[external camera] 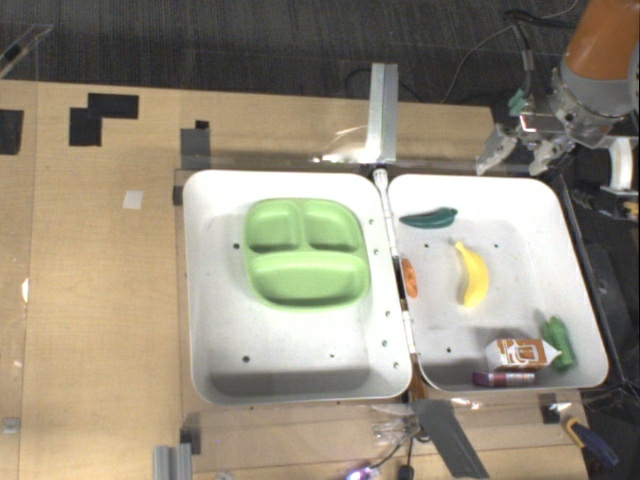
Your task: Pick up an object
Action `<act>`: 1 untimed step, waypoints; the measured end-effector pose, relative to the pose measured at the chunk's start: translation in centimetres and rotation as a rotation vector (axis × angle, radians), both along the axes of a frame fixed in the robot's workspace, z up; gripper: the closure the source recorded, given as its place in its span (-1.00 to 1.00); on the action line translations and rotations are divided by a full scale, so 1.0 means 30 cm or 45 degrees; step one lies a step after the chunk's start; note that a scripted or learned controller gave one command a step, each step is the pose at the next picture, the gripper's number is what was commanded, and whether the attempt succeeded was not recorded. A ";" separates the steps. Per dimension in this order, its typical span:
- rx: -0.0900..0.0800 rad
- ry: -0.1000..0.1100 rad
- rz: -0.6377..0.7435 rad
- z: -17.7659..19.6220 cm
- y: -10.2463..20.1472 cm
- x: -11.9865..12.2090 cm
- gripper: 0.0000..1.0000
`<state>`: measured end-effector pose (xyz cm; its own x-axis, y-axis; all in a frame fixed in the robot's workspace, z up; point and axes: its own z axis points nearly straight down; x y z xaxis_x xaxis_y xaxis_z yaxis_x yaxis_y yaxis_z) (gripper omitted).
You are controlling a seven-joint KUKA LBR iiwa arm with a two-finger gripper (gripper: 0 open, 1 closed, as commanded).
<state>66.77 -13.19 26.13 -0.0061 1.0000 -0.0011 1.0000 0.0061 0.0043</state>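
My gripper (520,154) hangs above the far rim of the right bin (520,190), open, with nothing between its fingers. In the right bin lie a dark green pepper (428,218) near the far left, a yellow banana (472,274) in the middle, and an orange piece (410,279) against the left wall. At the near right sit a small brown and white carton (520,352), a purple marker (505,376) and a green object (557,342). All of these lie well nearer the front than the gripper.
The left bin (210,318) holds a green divided plate (305,251). A metal post (384,113) stands behind the seam between the bins. Cables (490,38) run across the dark floor behind the bench.
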 end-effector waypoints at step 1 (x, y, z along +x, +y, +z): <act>-0.003 -0.027 0.092 -0.501 -0.025 0.028 -1.00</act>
<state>67.60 -13.95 11.09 -0.0779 0.9970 -0.0041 0.9966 0.0780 0.0251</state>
